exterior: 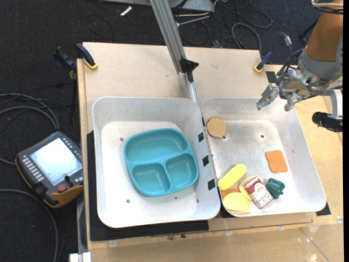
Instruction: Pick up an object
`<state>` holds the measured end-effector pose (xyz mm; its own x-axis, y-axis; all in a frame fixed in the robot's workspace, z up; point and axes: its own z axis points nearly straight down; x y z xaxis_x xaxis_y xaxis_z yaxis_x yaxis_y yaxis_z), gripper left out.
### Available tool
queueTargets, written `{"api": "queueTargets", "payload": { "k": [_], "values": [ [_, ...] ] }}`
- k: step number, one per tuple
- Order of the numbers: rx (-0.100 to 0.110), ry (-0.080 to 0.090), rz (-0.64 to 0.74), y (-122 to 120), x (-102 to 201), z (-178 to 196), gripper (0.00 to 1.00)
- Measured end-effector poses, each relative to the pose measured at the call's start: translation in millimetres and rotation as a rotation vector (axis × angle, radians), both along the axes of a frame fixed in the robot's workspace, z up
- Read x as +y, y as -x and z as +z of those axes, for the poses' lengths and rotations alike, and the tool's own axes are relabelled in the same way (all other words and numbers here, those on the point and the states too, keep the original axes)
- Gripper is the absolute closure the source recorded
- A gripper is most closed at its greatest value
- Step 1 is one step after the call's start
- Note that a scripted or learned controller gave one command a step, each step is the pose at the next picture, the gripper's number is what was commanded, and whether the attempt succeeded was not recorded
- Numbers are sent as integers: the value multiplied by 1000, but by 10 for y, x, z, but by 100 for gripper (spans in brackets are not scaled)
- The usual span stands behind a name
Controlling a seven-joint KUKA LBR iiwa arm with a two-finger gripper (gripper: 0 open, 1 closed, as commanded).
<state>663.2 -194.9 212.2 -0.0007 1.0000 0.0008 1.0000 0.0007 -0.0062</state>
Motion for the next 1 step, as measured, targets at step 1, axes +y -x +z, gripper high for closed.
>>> {"api": "queueTargets", "payload": {
  "k": [1],
  "values": [
    [-1, 0, 3, -56, 38, -620, 0]
  ]
}}
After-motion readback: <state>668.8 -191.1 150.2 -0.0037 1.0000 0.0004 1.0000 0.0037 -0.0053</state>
